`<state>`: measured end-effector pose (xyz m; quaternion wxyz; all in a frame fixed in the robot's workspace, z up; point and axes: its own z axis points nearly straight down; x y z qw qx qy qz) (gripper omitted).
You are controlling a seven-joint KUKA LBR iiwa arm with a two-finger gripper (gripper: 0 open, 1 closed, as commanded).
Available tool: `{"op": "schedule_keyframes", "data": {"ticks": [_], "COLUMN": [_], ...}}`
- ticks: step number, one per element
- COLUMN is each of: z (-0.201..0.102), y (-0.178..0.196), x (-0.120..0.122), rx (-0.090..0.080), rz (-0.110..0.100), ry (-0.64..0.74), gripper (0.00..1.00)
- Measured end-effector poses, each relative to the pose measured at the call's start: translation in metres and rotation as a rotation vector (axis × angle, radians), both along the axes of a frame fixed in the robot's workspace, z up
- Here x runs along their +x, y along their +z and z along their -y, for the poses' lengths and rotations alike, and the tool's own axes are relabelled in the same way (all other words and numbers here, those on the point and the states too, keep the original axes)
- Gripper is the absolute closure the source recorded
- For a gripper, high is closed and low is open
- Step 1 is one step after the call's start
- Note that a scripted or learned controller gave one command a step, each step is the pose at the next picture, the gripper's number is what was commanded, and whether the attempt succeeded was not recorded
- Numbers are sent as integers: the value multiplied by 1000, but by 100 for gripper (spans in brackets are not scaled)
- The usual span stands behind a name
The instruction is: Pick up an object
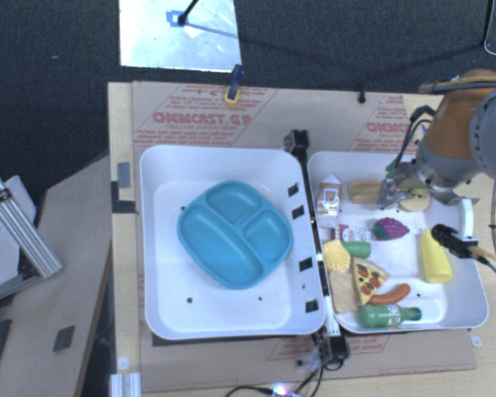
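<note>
My gripper (390, 190) hangs low over the back of the right bin (479, 304), below the grey arm and its orange band (455, 126). It sits between a tan bun (364, 192) on its left and a round tan biscuit (416, 200) on its right. I cannot tell whether it touches either one. Just in front of it lies a purple bunch of grapes (391, 227). A small milk carton (328, 198) stands at the bin's back left.
The right bin also holds a yellow bottle (435, 256), corn (336, 255), a pizza slice (369, 278), a sausage (388, 294) and a green bottle (387, 315). The left bin (161, 304) holds a blue divided plate (236, 231).
</note>
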<state>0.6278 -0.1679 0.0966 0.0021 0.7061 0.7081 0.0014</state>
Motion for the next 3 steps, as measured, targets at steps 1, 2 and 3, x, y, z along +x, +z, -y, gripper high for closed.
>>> {"op": "schedule_keyframes", "data": {"ticks": [1,2,3], "z": [-1,5,5], "y": [64,111,129], "x": [7,3,5], "rx": [-1,-1,0], "rz": [2,0,0], "ry": [1,-1,1], "gripper": [100,100,100]}}
